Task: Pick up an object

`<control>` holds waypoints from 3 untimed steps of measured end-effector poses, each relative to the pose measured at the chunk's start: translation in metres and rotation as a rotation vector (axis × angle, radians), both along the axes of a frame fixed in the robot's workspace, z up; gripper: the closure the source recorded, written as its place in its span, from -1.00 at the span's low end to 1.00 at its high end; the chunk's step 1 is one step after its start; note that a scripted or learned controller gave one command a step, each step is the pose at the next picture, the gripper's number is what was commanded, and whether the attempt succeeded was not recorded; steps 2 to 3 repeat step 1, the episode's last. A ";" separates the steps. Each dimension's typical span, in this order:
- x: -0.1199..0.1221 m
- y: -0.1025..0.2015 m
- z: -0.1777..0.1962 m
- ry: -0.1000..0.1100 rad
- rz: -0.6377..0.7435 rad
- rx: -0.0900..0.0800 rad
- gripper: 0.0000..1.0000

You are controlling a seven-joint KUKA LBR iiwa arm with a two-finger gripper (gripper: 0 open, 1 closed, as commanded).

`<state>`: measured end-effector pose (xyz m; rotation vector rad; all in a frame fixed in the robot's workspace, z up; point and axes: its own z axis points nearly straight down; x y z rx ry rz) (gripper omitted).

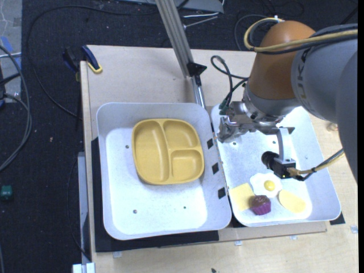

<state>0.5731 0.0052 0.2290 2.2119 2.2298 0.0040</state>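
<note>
Grey arm (318, 67) over right bin (318, 147), gripper (228, 131) low near its left wall, jaw state cannot be told, fried egg (266, 184), purple cupcake (261, 204), yellow pieces (293, 201) at the bin's near end, divided yellow plate (168, 151) in left bin (114, 169), no readable writing.

Two white bins sit side by side on the bench. The left bin (114, 209) holds a yellow divided plate (168, 151). The arm (307, 61) reaches over the right bin (324, 203), where a fried egg (267, 184), a purple cupcake (261, 205) and two yellow pieces lie near the front.
</note>
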 end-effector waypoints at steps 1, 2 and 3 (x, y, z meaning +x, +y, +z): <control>-0.002 0.058 0.009 0.001 0.000 0.000 1.00; -0.002 0.058 0.009 0.001 0.000 0.000 1.00; -0.002 0.058 0.009 0.001 0.000 0.000 1.00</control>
